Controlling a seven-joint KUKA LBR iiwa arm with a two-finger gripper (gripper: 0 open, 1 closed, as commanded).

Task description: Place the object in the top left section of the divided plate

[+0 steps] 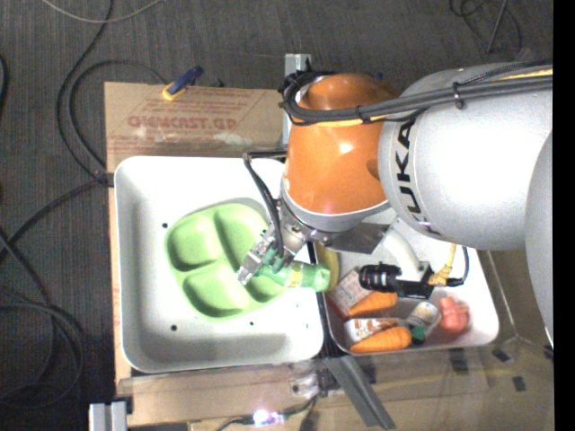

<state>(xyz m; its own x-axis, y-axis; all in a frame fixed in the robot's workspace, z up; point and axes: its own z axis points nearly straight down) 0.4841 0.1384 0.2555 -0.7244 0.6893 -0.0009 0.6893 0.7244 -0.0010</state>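
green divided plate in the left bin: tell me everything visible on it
The divided plate is pale green, smooth and plastic-looking, with rounded lobes and raised ridges between shallow sections. It lies flat near the middle of the left bin. Its visible sections hold nothing. The gripper and a green object cover its right edge; contact can't be judged.

Right rim of plate (207, 259) behind pincer (259, 265)

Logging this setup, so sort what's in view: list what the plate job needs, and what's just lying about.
For the job: green divided plate; green object at its right edge; the hand next to it.

Lying about: upper carrot, lower carrot and pink thing in the right bin; cardboard sheet.
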